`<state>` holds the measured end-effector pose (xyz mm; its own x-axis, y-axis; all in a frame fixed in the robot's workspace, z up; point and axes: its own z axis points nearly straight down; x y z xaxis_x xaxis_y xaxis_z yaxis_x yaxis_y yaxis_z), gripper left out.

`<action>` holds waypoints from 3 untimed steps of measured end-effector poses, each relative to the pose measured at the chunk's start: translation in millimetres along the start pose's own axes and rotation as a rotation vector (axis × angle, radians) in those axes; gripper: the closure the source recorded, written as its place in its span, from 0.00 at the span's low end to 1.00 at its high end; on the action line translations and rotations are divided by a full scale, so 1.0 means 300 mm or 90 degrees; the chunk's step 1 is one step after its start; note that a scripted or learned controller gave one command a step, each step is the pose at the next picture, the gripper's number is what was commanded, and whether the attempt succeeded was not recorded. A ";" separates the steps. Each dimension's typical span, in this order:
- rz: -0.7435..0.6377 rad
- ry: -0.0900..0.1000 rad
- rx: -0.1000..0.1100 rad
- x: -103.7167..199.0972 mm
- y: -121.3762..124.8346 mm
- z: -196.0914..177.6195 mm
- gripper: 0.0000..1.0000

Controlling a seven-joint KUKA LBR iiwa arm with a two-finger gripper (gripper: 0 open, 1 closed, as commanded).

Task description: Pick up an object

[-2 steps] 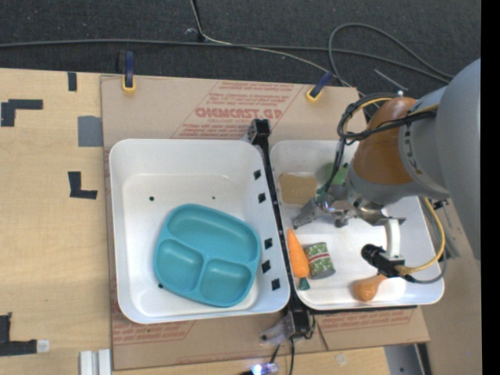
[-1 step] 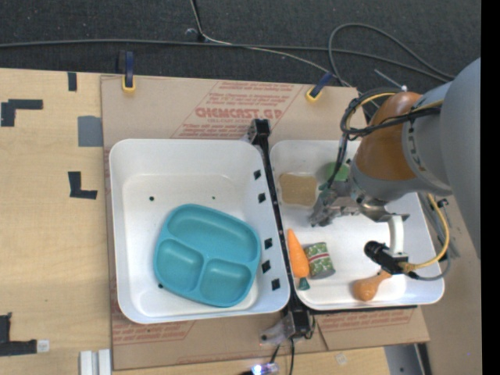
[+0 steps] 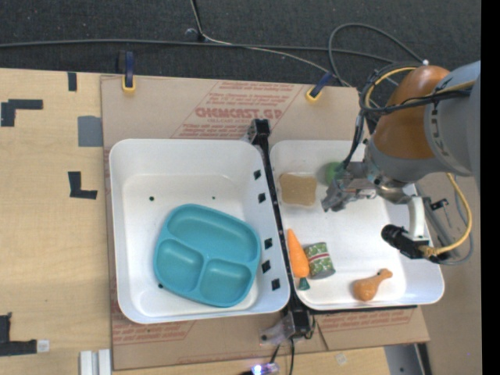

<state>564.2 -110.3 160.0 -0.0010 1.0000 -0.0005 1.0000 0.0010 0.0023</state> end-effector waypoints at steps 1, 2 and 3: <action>0.000 0.000 -0.001 0.011 0.019 -0.203 1.00; 0.000 0.000 0.001 0.011 0.021 -0.244 1.00; -0.003 0.001 0.002 0.213 0.061 -0.215 1.00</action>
<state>582.3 -46.4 224.4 -0.0059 1.0000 0.0005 1.0000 0.0059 -0.0011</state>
